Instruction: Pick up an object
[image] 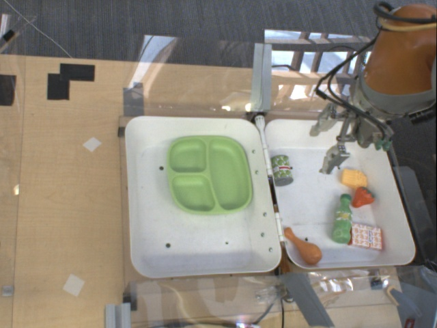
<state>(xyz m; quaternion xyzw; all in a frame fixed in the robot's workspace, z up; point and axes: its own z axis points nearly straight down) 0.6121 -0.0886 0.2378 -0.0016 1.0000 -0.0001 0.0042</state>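
The right bin holds a small green-labelled can near its left wall, a yellow piece, a red strawberry-like toy, a green bottle, a pink patterned box and a brown drumstick at the front. My gripper hangs above the upper middle of this bin, just left of the yellow piece and right of the can. Nothing shows between its fingers.
The left bin carries a green divided plate. A raised divider separates the two bins. A metal frame stands behind the right bin, and cables hang around the wrist.
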